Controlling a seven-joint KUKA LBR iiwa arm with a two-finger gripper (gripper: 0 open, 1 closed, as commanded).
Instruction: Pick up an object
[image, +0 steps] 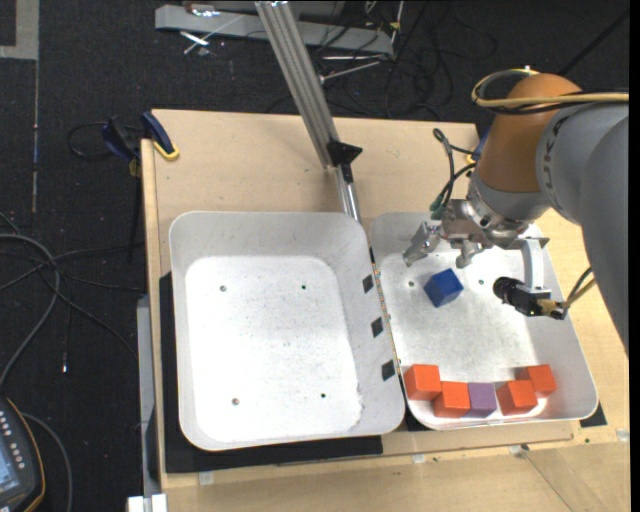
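A blue cube (443, 288) lies in the far part of the right bin (480, 340). My gripper (440, 254) hangs just beyond it and a little above, fingers spread apart and nothing between them. Its left fingertip (412, 253) and right fingertip (467, 254) straddle the space right behind the cube. Along the bin's near edge sits a row of blocks: orange ones (423, 380) (455, 397) (517, 396) (541, 378) and a purple one (482, 398).
The left bin (180, 300) stands beside the right one. A slanted metal pole (305, 90) runs from the top down to the gap between the bins. A black fitting (522, 294) hangs off the wrist at the right. A blue and yellow clamp (155, 135) lies at the bench's far left corner.
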